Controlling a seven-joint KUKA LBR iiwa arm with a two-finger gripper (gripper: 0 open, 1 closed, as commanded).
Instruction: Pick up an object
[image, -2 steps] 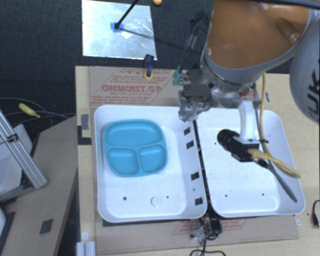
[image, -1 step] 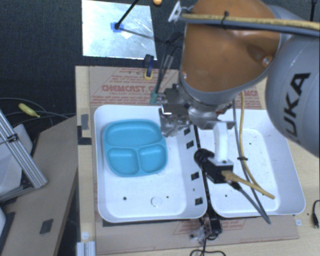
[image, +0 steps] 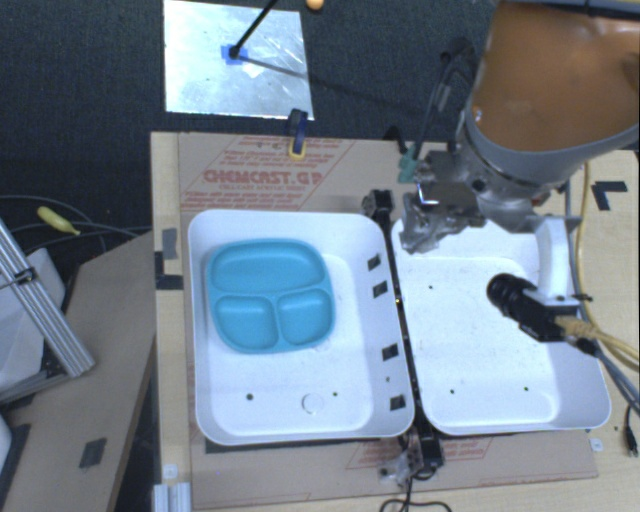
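Tray, blue and three-welled, lies flat in the left bin, probably set there as something for me to grab, while my arm hangs over the right bin and my claw sits near its top-left corner, grip state unclear

The grey arm with its orange band enters from the upper right, wrist bent downward. Its gripper hangs at the wrist's lower left, metal fingertips pointing down; the fingers' spacing is unclear.
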